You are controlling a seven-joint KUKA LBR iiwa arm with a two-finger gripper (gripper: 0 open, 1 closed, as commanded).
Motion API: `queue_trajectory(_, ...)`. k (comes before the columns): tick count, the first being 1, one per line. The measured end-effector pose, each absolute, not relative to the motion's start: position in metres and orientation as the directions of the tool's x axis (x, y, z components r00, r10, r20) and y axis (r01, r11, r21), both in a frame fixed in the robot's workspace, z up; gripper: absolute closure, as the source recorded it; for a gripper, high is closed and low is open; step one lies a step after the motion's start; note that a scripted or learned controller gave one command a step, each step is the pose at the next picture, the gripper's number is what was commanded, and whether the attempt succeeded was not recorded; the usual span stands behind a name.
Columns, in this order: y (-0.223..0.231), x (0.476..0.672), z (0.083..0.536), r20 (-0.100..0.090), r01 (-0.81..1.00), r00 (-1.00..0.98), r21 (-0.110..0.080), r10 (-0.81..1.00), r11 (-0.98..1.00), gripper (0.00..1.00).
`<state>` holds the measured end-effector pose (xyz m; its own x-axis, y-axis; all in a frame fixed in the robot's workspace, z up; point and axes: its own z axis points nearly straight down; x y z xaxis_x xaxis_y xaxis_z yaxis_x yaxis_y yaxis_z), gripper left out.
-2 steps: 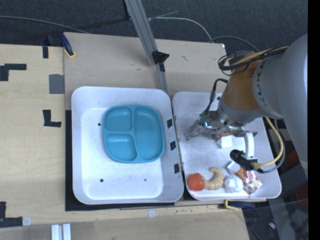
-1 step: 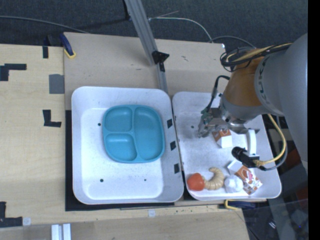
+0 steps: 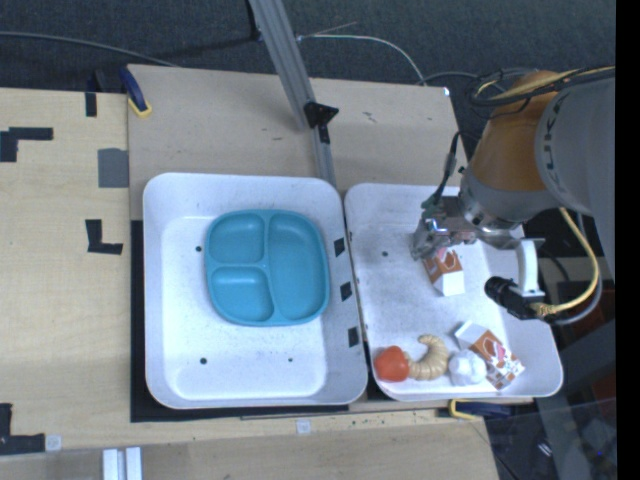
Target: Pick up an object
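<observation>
My gripper (image 3: 436, 243) hangs low over the right bin (image 3: 390, 298), directly above a small orange-and-white carton (image 3: 446, 271) near the bin's middle right. The fingers sit at the carton's upper end. Along the bin's front edge lie a red tomato (image 3: 393, 364), a tan croissant (image 3: 432, 358), a white lump (image 3: 464, 369) and a second orange-and-white carton (image 3: 490, 354). The arm's orange band (image 3: 510, 148) rises behind the gripper.
The left bin (image 3: 170, 298) holds a teal divided plate (image 3: 267, 267). A metal pole (image 3: 285, 48) slants down to the bins' back edge. Cables and a black-and-white fitting (image 3: 520, 288) hang at the right bin's right side.
</observation>
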<state>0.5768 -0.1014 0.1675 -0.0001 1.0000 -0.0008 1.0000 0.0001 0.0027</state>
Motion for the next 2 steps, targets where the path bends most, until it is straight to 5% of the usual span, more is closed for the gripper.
queue_trajectory(2,-0.109,0.577,0.229,0.000,1.000,-0.001,0.000,1.000,0.001,1.00)
